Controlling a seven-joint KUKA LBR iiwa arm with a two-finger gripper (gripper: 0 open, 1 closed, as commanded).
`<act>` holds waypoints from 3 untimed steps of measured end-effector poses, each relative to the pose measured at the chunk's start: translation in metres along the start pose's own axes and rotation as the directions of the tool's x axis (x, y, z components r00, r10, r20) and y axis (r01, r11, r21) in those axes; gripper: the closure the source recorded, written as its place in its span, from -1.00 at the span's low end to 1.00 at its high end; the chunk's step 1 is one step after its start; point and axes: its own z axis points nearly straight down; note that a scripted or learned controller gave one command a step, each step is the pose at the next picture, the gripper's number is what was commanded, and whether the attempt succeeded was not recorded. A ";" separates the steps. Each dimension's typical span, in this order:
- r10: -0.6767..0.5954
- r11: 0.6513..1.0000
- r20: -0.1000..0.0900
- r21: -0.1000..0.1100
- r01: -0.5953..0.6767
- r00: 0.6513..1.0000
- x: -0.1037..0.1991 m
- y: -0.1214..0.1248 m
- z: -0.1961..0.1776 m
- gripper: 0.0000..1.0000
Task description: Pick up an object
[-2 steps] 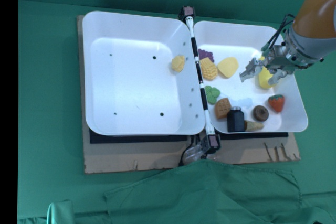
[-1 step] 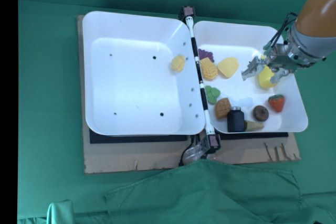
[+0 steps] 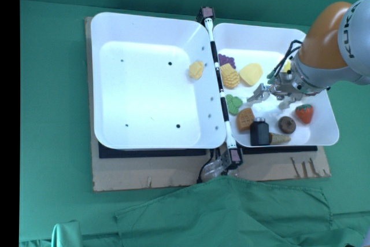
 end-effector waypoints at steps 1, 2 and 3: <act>-0.007 1.000 0.002 -0.007 0.007 1.000 0.033 0.081 -0.003 -1.00; 0.001 1.000 0.003 -0.008 -0.001 1.000 0.030 0.080 -0.013 1.00; -0.009 1.000 0.000 -0.012 0.009 1.000 0.086 0.139 -0.099 1.00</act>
